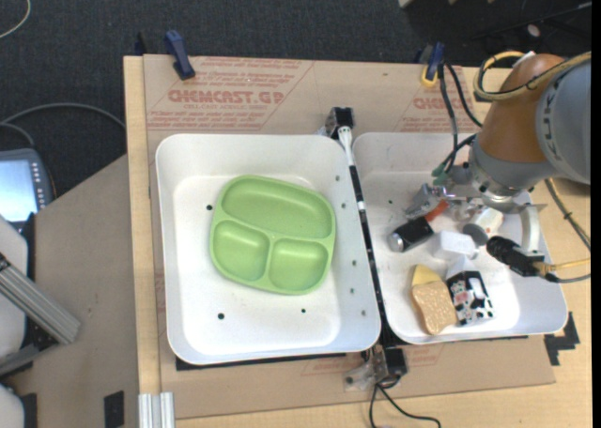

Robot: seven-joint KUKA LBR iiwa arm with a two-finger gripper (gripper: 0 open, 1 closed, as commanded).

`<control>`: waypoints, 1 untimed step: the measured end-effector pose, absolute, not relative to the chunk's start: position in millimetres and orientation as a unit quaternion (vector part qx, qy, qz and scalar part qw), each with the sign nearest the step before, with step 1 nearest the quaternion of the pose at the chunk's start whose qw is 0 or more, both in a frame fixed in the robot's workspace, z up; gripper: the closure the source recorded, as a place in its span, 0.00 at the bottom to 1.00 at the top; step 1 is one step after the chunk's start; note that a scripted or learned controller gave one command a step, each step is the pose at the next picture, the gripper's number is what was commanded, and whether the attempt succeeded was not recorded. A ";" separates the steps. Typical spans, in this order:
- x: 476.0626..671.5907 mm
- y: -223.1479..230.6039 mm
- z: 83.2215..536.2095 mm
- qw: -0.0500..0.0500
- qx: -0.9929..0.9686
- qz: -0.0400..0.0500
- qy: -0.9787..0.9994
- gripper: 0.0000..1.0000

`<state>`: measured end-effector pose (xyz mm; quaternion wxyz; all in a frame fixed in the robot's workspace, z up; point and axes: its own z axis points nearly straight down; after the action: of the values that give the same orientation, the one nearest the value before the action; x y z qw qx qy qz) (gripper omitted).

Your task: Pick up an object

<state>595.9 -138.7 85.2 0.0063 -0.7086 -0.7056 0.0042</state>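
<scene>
The right bin (535,318) holds several small objects. A black cylinder with a silver end (410,234) lies near its left wall. A white piece (457,242) sits beside the cylinder. Toward the front lie a tan, toast-like slab (434,308) with a yellow piece (424,276) at its top, and a black-and-white patterned item (469,297). My gripper (453,206) hangs low over the middle of this bin, just above and to the right of the black cylinder, close to the white piece. The grey and orange wrist hides what is directly under it.
The left bin (178,257) holds a green divided plate (273,234) in its middle. A raised divider (362,229) separates the two bins. Clamps and cables sit on the cardboard at the bench's back edge.
</scene>
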 end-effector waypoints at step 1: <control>602.1 -138.2 103.1 -0.001 -0.708 -0.001 -0.706 1.00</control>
<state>602.1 -138.2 103.1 -0.0013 -0.7078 -0.7064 -0.0008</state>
